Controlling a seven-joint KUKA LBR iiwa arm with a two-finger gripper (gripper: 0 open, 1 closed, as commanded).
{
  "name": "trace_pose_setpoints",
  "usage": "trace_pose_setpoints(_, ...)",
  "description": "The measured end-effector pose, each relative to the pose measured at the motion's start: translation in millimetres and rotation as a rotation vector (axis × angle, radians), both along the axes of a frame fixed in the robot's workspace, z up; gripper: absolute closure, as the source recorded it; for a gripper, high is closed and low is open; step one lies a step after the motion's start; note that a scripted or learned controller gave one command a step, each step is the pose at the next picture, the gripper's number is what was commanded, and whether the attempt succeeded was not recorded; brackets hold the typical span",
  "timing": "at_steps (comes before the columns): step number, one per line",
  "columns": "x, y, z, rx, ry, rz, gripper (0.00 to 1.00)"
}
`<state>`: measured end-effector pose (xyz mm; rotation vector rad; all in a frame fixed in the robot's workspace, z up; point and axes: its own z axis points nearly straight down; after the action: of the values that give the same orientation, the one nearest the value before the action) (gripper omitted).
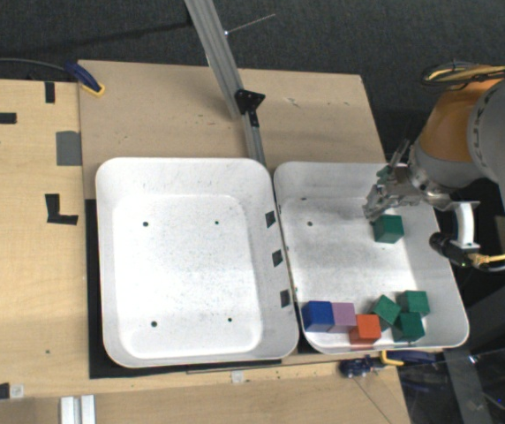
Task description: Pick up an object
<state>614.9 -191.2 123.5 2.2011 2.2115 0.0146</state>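
Observation:
My gripper (383, 198) is over the upper right part of the right bin (323, 179), reaching in from the right. A dark green cube (388, 229) lies directly under its tip, touching or nearly touching it; I cannot tell whether the cube is gripped. Along the bin's front edge sit a blue cube (318, 315), a purple cube (343, 314), an orange cube (367, 327) and three more green blocks (403, 314) bunched together.
The left bin (111, 184) stands beside the right one, their rims meeting at a divider (276, 237). A slanted metal rail (222, 56) runs down to the bins' back edge. Cables (464, 247) hang by the arm's wrist at the right.

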Motion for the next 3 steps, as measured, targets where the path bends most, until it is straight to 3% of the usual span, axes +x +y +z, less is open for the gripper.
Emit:
trace_pose_setpoints(1,-2.7,-4.1,62.1,0.007,0.017,-0.003,1.0)
trace_pose_setpoints(2,-1.5,-3.9,106.9,0.007,0.017,-0.003,1.0)
trace_pose_setpoints(3,-3.1,55.4,98.2,0.01,0.023,0.002,1.0)
